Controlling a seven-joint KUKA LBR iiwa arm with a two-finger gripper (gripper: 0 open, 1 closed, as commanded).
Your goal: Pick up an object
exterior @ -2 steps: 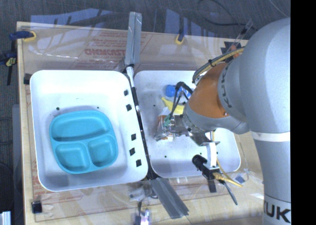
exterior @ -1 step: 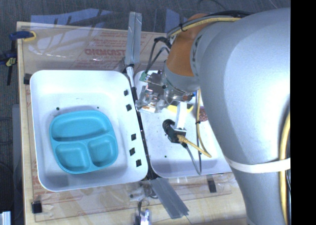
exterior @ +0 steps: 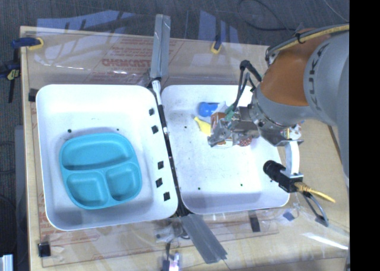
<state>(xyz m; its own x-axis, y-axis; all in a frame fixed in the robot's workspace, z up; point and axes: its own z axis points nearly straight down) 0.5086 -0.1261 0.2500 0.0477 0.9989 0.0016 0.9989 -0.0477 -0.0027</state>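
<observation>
Two white bins sit side by side on my bench; the left bin point(exterior: 47, 145) holds a blue divided tray point(exterior: 100, 169). My arm point(exterior: 309, 79) reaches in from the right, its orange band above the wrist, bent down over the right bin point(exterior: 219, 192). The gripper point(exterior: 228, 130) hangs low among a small cluster of objects point(exterior: 209, 118) in that bin's upper middle, including a blue piece and a yellow piece. Clutter hides the gripper's state from me, so I cannot tell it.
</observation>
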